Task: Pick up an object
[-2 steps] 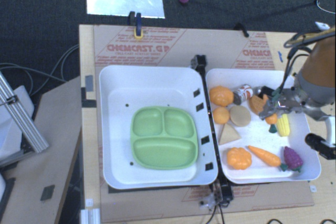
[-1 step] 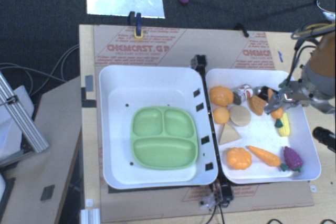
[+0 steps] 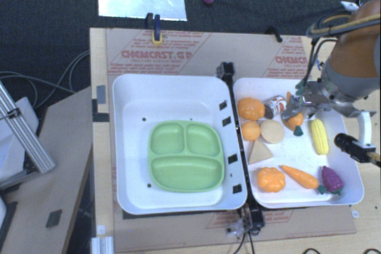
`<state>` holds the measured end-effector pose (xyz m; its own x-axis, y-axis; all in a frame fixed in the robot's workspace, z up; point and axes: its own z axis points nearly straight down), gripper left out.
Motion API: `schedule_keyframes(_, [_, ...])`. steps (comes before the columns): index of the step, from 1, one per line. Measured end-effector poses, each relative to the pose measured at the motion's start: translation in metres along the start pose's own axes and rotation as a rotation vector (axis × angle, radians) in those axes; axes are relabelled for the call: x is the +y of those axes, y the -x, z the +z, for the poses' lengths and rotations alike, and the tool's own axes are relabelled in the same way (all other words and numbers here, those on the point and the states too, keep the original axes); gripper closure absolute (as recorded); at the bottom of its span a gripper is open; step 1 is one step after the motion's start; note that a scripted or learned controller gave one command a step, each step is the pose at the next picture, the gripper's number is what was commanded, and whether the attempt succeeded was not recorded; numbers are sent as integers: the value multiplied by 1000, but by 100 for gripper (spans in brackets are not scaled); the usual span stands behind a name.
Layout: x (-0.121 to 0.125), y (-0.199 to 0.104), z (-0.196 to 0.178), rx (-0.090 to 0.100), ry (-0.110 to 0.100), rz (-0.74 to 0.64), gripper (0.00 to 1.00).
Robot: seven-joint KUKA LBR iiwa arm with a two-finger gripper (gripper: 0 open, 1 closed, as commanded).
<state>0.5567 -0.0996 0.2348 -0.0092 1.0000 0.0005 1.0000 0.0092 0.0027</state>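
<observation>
A: Where is the end effector (image 3: 296,109)?

B: Low over the upper part of the right bin (image 3: 351,184), at the end of the grey arm (image 3: 351,62) coming in from the right. It sits right over a small orange piece (image 3: 294,122), beside a small red-and-white can (image 3: 275,106).

A: Open, closed, gripping something?

B: I cannot tell; the tip is too cluttered to read, and nothing clearly sits in it.

A: What else is in that bin?

B: A round orange fruit (image 3: 250,109) at the upper left, a smaller orange ball (image 3: 250,130) just below it, touching a pale round disc (image 3: 273,131). A tan wedge (image 3: 259,153) lies under those. A yellow corn cob (image 3: 319,135) lies upright toward the right. Along the lower edge: an orange pumpkin-like piece (image 3: 271,179), a carrot (image 3: 299,176) and purple grapes (image 3: 332,179).

A: And the left bin (image 3: 131,128)?

B: 1 green divided plate (image 3: 186,156) with 3 compartments, lying flat. Both bins rest on the tabletop (image 3: 178,53).
</observation>
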Motion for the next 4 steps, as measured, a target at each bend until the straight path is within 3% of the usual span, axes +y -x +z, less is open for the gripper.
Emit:
schedule_keyframes(1, [32, -55, 6, 1, 0, -2, 100])
schedule_keyframes(2, [45, -112, 13, 1, -1, -1, 100])
schedule_keyframes(3, [59, -124, 2, 0, 0, 3, 100])
schedule_keyframes(4, [59, -132, 20, -1, -3, 3, 100])
